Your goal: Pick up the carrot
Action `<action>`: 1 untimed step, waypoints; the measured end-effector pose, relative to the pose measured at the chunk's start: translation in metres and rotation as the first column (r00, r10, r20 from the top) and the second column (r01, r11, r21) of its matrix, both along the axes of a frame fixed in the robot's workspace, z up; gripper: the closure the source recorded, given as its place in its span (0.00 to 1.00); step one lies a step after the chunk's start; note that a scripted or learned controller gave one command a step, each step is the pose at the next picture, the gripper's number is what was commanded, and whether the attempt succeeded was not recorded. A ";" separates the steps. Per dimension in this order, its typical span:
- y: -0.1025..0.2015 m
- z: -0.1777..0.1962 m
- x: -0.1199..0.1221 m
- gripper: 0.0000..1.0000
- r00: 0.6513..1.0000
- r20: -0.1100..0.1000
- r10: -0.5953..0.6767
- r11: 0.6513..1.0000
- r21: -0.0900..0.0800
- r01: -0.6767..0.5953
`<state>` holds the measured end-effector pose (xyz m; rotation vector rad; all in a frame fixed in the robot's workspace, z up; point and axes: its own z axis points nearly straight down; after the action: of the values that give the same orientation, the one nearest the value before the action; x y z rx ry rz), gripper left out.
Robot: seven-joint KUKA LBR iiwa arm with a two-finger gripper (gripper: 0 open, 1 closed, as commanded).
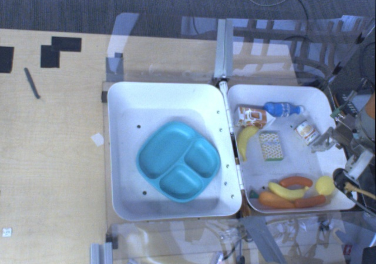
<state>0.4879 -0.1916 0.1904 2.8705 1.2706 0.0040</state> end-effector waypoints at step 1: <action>-0.004 -0.102 0.003 0.00 0.991 0.008 -0.133 0.991 0.002 0.133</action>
<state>0.4908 -0.1957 0.0884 2.9468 1.0765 0.0158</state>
